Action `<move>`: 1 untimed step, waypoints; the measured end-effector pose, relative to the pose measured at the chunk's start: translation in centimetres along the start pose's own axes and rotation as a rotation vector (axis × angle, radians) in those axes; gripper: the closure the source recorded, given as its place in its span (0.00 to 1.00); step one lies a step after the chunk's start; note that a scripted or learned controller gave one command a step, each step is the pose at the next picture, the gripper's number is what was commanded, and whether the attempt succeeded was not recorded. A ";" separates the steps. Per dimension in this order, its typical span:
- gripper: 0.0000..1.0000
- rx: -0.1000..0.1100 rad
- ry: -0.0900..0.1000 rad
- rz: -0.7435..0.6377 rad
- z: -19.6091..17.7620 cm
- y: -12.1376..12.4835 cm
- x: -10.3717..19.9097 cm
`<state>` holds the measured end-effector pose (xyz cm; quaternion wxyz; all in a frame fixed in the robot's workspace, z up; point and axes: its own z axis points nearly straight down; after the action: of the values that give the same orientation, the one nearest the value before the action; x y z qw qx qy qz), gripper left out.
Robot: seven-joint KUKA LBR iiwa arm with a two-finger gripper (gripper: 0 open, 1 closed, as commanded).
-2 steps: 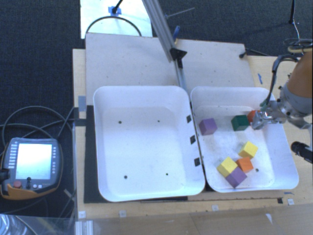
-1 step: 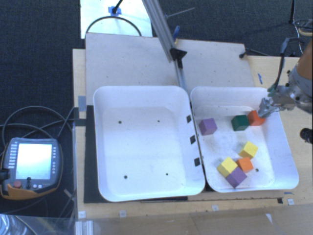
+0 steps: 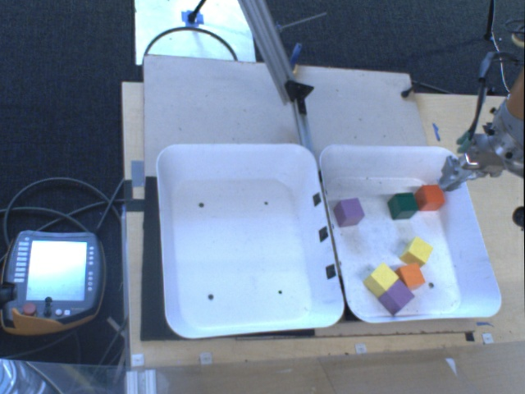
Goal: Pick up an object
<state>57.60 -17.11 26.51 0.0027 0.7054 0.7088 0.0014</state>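
The arm enters from the right edge of the camera view, with only its wrist and the hand (image 3: 456,173) showing. The wrist sits over the upper right corner of the right bin (image 3: 484,298), and the hand angles down and to the left from it, toward the bin floor. Whether the hand is apart or together cannot be told from this angle; nothing shows between its tips.

The tip of the hand sits just beside the red-orange block (image 3: 430,197), at that block's upper right, near or touching it; contact cannot be confirmed. The block rests on the bin floor near the back right of the right bin. A green block (image 3: 402,206) lies touching it on the left.

Further left in the same bin, near the divide between the two bins, a purple block (image 3: 349,212) lies apart from the others. Toward the front of the bin a cluster gathers: a yellow block (image 3: 417,251) at the top, a small orange block (image 3: 412,276) just below it, a second yellow block (image 3: 381,279) to the left, and a second purple block (image 3: 396,296) at the front, touching its neighbours.

The left bin (image 3: 176,220) sits alongside on the bench (image 3: 213,97). A teach pendant (image 3: 51,281) with a lit screen lies on the floor to the left.
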 end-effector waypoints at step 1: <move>1.00 0.003 0.003 -0.005 -0.5 0.3 5.0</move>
<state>57.88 -12.07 27.03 0.0004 0.7036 0.7106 0.0014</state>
